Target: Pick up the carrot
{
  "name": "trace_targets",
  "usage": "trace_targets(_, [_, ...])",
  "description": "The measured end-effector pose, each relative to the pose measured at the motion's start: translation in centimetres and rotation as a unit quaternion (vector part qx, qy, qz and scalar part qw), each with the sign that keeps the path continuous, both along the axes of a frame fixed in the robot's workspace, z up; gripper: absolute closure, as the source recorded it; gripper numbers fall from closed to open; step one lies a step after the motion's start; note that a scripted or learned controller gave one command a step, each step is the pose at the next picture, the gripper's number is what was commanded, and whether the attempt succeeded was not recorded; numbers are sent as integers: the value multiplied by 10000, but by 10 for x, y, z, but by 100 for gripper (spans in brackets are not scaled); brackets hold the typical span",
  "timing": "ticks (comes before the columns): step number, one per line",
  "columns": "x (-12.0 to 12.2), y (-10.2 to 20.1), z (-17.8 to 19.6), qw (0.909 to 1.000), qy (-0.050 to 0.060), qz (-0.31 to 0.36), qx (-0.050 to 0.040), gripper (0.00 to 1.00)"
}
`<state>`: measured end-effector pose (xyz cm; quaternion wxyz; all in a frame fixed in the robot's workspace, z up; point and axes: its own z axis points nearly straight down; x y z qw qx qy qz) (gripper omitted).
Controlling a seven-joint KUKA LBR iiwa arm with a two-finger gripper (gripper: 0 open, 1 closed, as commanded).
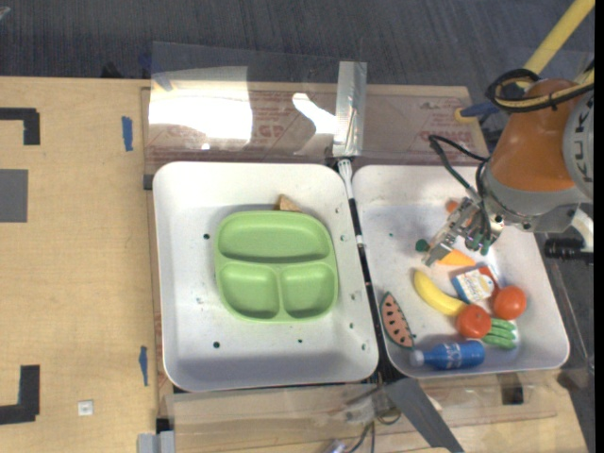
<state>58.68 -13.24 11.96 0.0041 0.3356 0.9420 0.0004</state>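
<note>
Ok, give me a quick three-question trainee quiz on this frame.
1. True or false: the green plate sits in the left bin.
2. Fill in: the claw is above the ___ bin.
3. In the right bin, which lies lowest in the picture? A banana, B blue bottle, C watermelon slice.
Key: 1 true; 2 right; 3 B.

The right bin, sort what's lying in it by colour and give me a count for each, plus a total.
Counting what can be told apart in the right bin, below the gripper:
Yellow: 1, the banana
Orange: 1, the carrot
Red: 2, the tomatoes
Blue: 1, the bottle
Red and green: 1, the watermelon slice
Mixed colours: 1, the small box
Total: 7
</note>
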Motion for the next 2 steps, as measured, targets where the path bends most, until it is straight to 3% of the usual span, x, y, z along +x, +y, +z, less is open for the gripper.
trace_targets(1, [1, 1, 10, 10000, -24, 12, -8, 100])
trace_targets(2, [7, 59, 67, 9926, -1, -1215, 19, 100])
